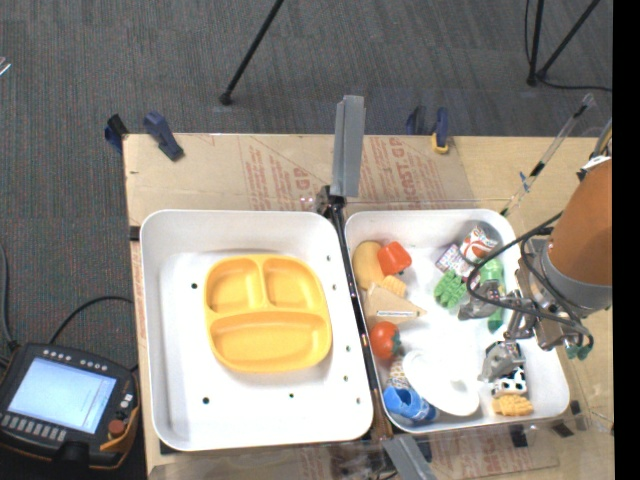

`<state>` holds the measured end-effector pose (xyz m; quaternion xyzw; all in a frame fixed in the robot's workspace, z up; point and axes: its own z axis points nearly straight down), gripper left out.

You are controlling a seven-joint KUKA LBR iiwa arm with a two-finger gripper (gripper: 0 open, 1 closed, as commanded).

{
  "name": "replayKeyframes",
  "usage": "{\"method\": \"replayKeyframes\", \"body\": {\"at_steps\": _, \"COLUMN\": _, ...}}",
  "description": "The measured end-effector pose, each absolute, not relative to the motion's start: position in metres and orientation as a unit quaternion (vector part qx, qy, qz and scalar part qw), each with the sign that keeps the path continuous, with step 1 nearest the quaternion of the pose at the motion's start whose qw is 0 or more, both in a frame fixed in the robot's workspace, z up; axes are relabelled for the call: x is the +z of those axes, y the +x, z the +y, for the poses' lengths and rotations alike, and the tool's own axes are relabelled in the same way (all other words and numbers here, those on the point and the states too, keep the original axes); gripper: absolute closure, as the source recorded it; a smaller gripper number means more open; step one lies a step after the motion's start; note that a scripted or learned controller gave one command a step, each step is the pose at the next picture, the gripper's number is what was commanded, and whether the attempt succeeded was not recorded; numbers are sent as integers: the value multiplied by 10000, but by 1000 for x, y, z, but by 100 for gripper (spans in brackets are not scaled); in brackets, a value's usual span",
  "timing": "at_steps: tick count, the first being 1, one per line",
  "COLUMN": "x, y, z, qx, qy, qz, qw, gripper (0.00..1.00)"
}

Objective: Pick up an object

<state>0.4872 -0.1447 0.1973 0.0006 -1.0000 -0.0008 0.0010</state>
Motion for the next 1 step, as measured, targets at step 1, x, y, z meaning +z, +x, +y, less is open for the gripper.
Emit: {"method": "replayKeyframes", "body": {"at_steps": 1, "x": 86, "y": 563, "z": -127, "qx": -10, "qy": 71, "qz": -10000, "qw": -2, "gripper": 0}}
